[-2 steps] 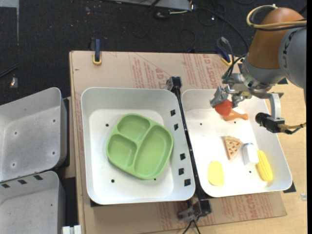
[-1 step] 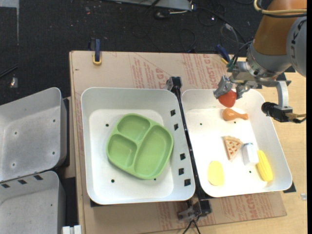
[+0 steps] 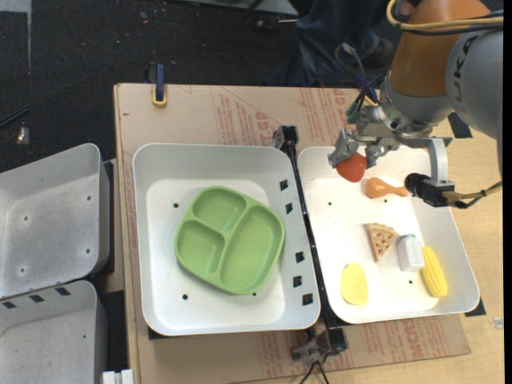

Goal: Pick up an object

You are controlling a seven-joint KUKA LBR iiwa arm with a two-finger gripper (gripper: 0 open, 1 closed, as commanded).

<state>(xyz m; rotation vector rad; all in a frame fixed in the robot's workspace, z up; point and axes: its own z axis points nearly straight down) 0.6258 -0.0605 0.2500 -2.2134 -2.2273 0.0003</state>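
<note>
Two white bins sit side by side on the surface; the left bin holds a green divided plate, and the right bin keeps the loose food toys within the arm's reach. At upper right of the frame, the gripper hangs over the bin's far edge, fingers pinching a red tomato-like toy, apparently lifted clear of the floor.

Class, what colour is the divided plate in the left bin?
Light green; the divided plate shows clearly in the camera view.
</note>
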